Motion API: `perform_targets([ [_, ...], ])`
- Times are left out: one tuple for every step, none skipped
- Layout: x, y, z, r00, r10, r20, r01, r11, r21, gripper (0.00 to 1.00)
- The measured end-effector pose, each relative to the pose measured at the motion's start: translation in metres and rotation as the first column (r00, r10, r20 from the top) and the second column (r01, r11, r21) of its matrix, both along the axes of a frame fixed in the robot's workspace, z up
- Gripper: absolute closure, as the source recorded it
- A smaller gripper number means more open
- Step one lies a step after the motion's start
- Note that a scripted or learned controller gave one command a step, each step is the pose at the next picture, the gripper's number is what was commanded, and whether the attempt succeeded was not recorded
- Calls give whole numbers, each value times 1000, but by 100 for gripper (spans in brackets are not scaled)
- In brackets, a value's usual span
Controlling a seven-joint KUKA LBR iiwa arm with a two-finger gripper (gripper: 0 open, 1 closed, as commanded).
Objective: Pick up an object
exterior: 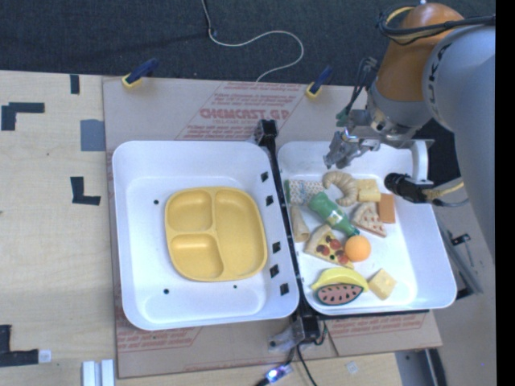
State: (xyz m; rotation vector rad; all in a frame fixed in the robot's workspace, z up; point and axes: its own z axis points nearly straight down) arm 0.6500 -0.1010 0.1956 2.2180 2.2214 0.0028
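Note:
The right bin [426, 284] holds a heap of toy food: a green bottle [331, 213], a tan croissant [340, 185], a pizza slice [325, 245], an orange ball [357, 249], a watermelon slice [338, 293], a banana [338, 277], cheese cubes [382, 282], a waffle wedge [368, 218] and an orange block [387, 208]. My gripper [341, 158] hangs over the bin's back left part, just above the croissant. Nothing shows between its fingers.
The left bin [137, 215] holds a yellow divided plate [216, 233]. A black divider strip [273, 207] runs between the bins. A thin cable [257, 39] loops on the dark cloth behind. Clamps [139, 71] pin the cardboard base.

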Motion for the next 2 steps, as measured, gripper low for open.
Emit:
perform_targets([
  [1, 1, 31, 1000, 0, -1, 0, 1000, 1, 100],
  [-42, 27, 28, 1000, 0, -7, 0, 1000, 0, 100],
])
